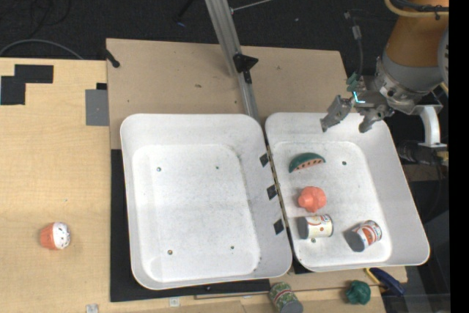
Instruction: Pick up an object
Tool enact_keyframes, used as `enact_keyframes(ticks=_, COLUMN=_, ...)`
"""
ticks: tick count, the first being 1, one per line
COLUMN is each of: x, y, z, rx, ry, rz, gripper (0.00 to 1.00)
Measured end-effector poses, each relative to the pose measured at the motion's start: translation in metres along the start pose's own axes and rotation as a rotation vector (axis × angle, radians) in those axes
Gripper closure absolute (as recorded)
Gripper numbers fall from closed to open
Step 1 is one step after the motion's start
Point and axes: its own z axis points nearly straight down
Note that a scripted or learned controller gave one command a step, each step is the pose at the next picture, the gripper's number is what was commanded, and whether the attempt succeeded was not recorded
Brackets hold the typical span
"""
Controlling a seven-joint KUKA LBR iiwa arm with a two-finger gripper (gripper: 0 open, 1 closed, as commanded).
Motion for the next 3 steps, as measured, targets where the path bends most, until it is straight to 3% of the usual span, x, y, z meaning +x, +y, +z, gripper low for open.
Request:
enact_keyframes(ticks=1, x=0.000, y=0.001, z=-0.003, rx=-0.004, ry=-0.001, rz=-0.001, gripper=0.00)
enact_keyframes(ticks=3, x=0.004, y=0.002, z=0.085, rx=0.000, ry=0.000, rz=0.000, gripper=0.00)
